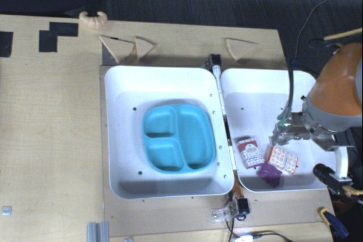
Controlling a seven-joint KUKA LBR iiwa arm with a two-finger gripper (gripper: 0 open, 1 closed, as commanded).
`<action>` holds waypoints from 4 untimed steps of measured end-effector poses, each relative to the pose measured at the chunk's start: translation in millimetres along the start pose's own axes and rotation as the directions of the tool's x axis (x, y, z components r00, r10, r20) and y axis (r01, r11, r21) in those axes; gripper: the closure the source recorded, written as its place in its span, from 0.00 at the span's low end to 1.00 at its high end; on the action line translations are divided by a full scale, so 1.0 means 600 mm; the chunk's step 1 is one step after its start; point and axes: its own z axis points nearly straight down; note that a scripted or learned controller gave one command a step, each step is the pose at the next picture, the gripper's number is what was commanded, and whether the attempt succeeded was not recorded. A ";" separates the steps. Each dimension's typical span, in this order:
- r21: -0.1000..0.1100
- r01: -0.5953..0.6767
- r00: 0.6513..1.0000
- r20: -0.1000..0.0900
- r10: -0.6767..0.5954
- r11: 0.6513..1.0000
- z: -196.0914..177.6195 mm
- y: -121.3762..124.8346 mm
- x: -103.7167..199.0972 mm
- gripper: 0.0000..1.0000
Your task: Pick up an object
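The right bin (249,100) holds a small red-and-white box (248,152), a flat pink patterned packet (283,160) and a purple block (270,174) near its front wall. My gripper (283,131) hangs low in this bin, just above the far edge of the pink packet and to the right of the red-and-white box. The metal wrist hides its fingertips. I see nothing lifted off the bin floor.
The left bin (122,93) contains a blue three-compartment tray (178,136). A black-tipped divider bar (217,79) runs between the bins. The orange-banded arm (340,90) covers the right bin's right side. Cables and clips lie at the bench front.
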 end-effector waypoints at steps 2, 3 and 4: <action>-0.001 0.000 1.000 0.001 0.000 1.000 -0.009 0.000 -0.017 1.00; -0.001 0.003 1.000 -0.001 -0.003 1.000 -0.020 0.001 0.033 1.00; -0.001 0.002 1.000 -0.001 -0.002 1.000 -0.023 0.001 0.030 1.00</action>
